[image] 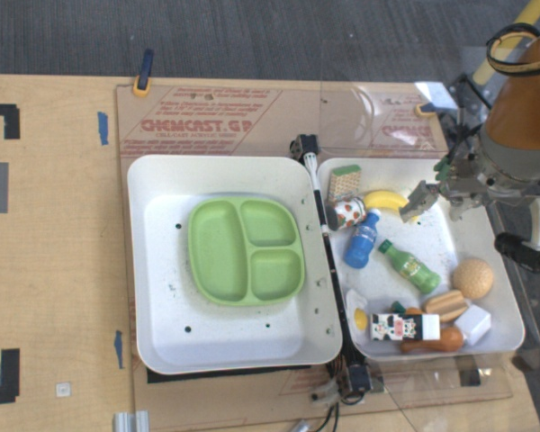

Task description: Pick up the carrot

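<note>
Brown board covers our bench (54, 241), and on it we see two white bins side by side: the left bin (153, 241) holds a green plate (247, 250), while the right bin (504, 318) holds a banana (385, 202), a blue bottle (362, 241), a green bottle (410, 266), a bun (472, 277) and a small carton (403, 328). The carrot (432, 340) lies at the near edge of the right bin, just under the carton and partly hidden by it. Our gripper (421, 202) hovers at the far side of that bin, just beside the banana and well apart from the carrot, its fingers a little spread with nothing between them.
</note>
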Controlling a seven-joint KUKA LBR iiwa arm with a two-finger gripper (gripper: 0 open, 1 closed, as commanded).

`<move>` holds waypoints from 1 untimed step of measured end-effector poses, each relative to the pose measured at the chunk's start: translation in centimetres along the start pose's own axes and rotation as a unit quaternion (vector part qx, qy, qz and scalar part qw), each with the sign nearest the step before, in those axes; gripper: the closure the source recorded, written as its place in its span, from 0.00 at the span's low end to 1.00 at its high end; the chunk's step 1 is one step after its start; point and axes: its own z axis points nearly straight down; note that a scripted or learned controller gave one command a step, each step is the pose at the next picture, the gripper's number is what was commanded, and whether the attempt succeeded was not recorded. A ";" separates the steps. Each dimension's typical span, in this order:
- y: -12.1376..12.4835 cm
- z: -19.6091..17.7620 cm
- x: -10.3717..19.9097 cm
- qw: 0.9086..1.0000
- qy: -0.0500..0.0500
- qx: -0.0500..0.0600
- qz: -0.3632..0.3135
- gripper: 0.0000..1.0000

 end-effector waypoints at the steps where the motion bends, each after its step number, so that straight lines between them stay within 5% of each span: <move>1: 1.8 -12.6 -3.3 1.000 -0.004 -0.008 0.028 0.00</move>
